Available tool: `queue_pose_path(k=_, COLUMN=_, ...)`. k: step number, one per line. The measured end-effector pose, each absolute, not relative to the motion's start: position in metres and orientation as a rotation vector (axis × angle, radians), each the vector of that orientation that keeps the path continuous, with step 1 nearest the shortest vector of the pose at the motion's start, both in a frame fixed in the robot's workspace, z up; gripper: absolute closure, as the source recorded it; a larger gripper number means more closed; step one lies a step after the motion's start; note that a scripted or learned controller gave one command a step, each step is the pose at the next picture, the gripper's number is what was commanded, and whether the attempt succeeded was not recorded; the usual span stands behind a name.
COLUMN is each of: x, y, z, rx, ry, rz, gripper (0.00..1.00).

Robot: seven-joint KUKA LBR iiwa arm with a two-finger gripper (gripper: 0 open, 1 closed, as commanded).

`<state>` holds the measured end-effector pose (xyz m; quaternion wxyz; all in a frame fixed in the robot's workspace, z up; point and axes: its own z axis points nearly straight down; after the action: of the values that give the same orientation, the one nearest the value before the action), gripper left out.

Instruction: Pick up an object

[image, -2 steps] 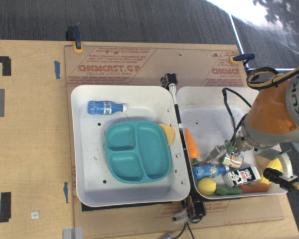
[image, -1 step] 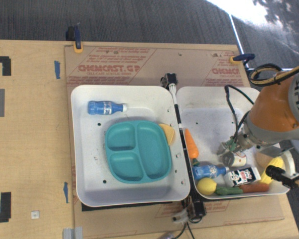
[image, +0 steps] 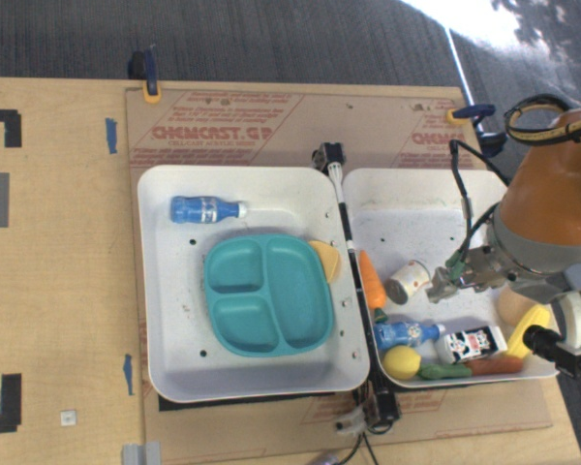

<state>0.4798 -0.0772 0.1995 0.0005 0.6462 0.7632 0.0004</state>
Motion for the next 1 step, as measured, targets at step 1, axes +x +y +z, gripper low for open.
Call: queue_pose_path(k=1, x=0.4796, y=-0.0774, z=0.1993, rx=2.030, ry=2.397, rz=0.001, gripper=0.00)
